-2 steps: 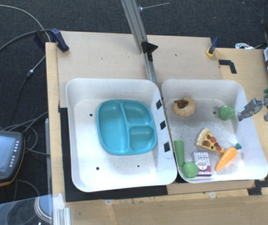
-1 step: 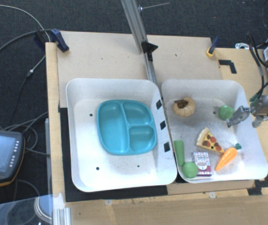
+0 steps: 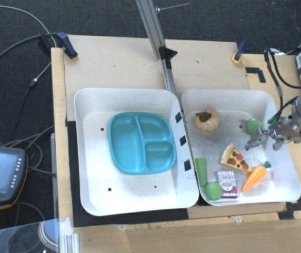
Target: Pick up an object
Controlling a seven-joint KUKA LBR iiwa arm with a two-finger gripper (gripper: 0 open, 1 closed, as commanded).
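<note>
I see two bins (image 3: 87, 115); one blue tray (image 3: 141, 142) sits far left of the gripper (image 3: 257, 139). I cannot tell the gripper's state. One carrot (image 3: 254, 178) lies just below it: I judge it light, stiff, slick; grip mid-body. One pizza slice (image 3: 234, 159) lies lower left, one onion (image 3: 207, 120) left, and one green ball (image 3: 253, 124) touches above.
</note>
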